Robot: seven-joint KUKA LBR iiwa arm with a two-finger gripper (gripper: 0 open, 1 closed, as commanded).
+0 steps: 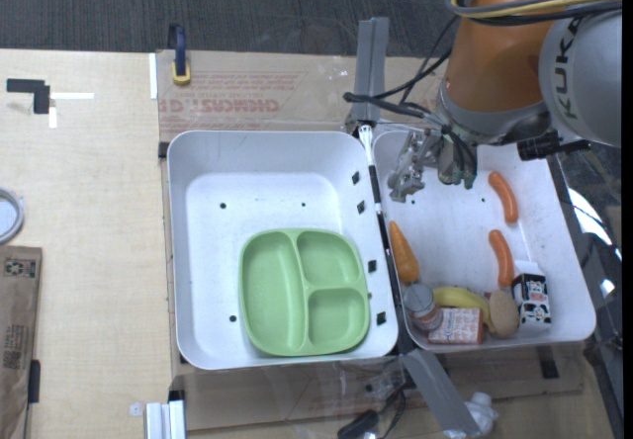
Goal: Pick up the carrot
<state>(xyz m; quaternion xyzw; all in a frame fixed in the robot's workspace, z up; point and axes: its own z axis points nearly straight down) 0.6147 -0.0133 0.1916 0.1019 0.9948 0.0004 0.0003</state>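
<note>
The carrot [403,251] is a short orange cone lying against the left wall of the right bin [569,259], pointed end toward the front. My gripper [432,177] hangs over the back left part of that bin, above and behind the carrot and apart from it. Its fingers stand open with nothing between them.
Two orange sausages [503,197] [501,256] lie to the right of the gripper. At the bin's front sit a small can [419,301], a banana [457,297], a carton [457,326] and a cow-print box [532,299]. A green divided plate [305,291] lies in the left bin [198,229].
</note>
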